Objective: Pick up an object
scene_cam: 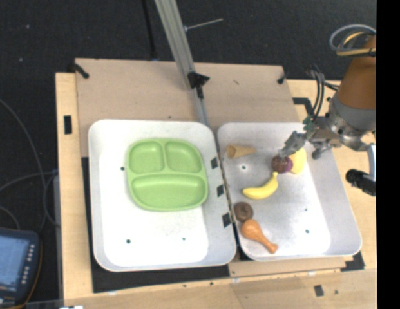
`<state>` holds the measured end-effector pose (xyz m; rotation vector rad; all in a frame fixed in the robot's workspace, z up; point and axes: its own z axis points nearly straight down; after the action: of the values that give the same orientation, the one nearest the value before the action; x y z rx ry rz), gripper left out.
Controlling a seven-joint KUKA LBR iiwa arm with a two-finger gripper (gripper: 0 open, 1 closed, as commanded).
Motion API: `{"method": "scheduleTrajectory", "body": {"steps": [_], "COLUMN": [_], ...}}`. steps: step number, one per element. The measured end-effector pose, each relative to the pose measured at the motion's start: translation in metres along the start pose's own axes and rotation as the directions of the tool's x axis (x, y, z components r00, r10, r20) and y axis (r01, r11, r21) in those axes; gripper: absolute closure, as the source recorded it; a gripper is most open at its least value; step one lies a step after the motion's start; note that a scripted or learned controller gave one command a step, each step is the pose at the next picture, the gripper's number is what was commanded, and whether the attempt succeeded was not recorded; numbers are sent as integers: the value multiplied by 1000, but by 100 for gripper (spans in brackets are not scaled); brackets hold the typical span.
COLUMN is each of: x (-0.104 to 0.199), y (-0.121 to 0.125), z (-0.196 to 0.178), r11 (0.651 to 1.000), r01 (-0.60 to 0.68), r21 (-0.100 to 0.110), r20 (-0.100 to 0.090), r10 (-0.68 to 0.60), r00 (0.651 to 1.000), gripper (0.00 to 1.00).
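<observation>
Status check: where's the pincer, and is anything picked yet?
Pincer low over right bin, at purple piece and yellow piece. No grasp visible. Banana close below-left; cone, drumstick apart.

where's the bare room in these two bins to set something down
Left bin: bare strips all round the green divided plate, widest along the near edge. Right bin: free near right corner, beyond the banana and drumstick. Crowded: its left edge by the cone and brown piece, and around the gripper.
</observation>
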<state>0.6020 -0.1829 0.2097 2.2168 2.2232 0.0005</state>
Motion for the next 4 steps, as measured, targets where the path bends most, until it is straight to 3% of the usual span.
{"method": "scheduleTrajectory", "body": {"steps": [1,3,4], "x": [0,-9,-10], "y": [0,-7,-6], "z": [0,107,108], "r11": [1000,1000,1000], "r01": [0,-4,-6], "r21": [0,7,1], "r20": [0,-1,1], "r10": [0,4,6], "r00": [1000,1000,1000], "gripper": [0,0,0]}}
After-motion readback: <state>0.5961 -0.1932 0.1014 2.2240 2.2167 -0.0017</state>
